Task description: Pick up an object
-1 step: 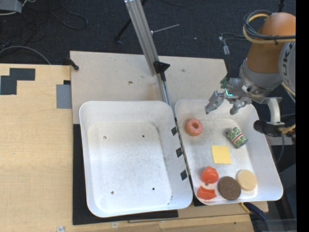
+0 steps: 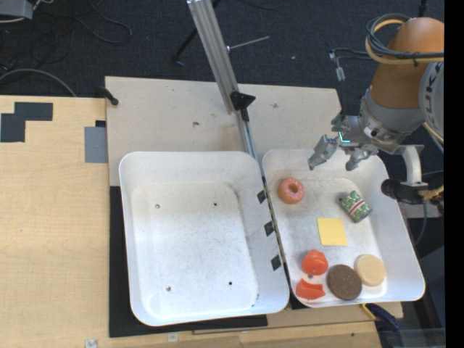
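Note:
My gripper (image 2: 337,158) hangs open above the back edge of the right bin (image 2: 406,256), its two grey fingers spread apart with nothing between them. In that bin lie a pink frosted donut (image 2: 291,191), a green can (image 2: 356,206) on its side, a flat yellow square (image 2: 333,231), a red tomato-like piece (image 2: 315,262), a smaller red piece (image 2: 310,290), a dark brown round patty (image 2: 344,282) and a pale tan round piece (image 2: 370,270). The donut lies a little left of and in front of the gripper; the can lies just in front of it.
The left bin (image 2: 145,194) sits beside the right one, with black clips along the shared edge. A slanted aluminium bar (image 2: 217,56) rises behind the bins. A wooden bench top (image 2: 51,216) spreads to the left. Cables lie on the dark floor behind.

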`<control>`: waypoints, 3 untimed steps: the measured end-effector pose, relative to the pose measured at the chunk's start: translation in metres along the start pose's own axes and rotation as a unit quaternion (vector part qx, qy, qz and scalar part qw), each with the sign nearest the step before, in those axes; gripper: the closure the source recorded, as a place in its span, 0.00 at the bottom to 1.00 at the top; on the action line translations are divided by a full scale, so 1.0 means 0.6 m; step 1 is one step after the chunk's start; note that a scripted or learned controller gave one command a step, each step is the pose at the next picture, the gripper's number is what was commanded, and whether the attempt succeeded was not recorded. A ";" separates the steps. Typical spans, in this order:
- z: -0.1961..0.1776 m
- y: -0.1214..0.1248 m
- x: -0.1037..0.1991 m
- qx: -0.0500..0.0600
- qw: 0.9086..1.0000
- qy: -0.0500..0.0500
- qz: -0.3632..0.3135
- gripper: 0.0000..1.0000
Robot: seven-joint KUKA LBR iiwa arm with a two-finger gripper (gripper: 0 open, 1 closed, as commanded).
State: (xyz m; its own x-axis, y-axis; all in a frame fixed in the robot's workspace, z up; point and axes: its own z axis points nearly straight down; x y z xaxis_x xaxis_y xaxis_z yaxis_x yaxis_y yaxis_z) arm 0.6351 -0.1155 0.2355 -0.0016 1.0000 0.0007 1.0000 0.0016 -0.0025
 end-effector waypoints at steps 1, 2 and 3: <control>0.107 -0.006 -0.003 0.003 1.000 0.000 0.001 0.00; 0.180 -0.009 -0.003 0.002 1.000 0.000 0.001 0.00; 0.229 -0.002 0.002 -0.005 1.000 0.002 0.001 0.00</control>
State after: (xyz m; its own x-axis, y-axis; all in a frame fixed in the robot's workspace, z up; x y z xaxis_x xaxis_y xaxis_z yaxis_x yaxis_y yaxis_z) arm 0.6338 -0.1144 0.0984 0.0011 1.0000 0.0054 1.0000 -0.0011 0.0074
